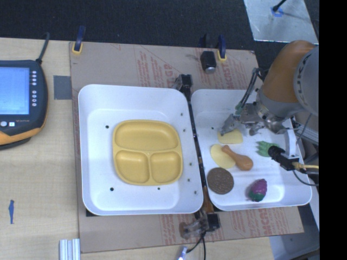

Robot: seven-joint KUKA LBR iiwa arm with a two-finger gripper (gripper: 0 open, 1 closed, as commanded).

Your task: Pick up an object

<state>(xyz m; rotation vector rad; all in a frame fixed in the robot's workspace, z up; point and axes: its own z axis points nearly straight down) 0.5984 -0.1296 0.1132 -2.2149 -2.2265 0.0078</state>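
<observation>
Over right bin (pixel 214 99), pincer (pixel 232 126) touching yellow piece (pixel 233 138)

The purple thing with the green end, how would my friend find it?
Look at the right white bin, the one crowded with small toys. Go to its near edge, just right of the round brown disc. The purple thing is the only purple toy there, knobbly with a green end.
</observation>
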